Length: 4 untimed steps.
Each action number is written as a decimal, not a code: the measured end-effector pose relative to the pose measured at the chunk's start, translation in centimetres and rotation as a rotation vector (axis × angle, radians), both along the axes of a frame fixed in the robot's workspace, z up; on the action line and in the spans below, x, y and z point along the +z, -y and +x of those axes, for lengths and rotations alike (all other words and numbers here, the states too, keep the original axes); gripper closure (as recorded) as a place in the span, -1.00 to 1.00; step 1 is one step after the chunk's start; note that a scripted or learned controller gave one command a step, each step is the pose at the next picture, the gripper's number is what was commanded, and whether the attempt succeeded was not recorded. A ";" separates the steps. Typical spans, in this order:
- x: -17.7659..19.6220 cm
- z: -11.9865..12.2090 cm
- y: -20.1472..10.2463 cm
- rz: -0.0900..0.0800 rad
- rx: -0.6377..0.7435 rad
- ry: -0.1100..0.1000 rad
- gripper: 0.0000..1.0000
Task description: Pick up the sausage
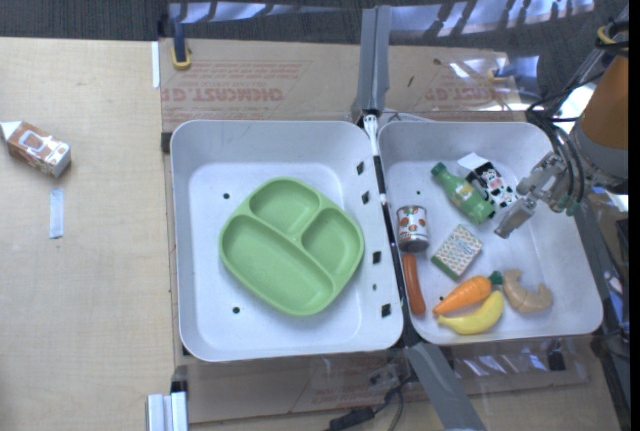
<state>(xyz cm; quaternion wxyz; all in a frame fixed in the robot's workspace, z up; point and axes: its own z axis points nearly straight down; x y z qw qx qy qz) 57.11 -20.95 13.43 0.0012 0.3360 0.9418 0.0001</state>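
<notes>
Against the right bin's left wall the sausage is seen, long axis near-far. Gripper is held well right and farther back; finger state cannot be told.

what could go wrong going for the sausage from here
The sausage lies tight against the right bin's left wall, so the gripper may hit the wall instead of straddling it. The can stands just above it and the carrot lies close beside it; either could get knocked or grabbed instead.
</notes>
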 end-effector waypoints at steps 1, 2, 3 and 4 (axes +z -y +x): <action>3.8 6.9 -0.1 -0.001 0.032 0.003 -1.00; 2.5 7.9 1.3 -0.001 -0.232 0.002 -1.00; 4.5 8.0 1.3 -0.001 -0.488 0.002 -1.00; 0.9 -1.8 1.3 0.001 -0.221 -0.003 -1.00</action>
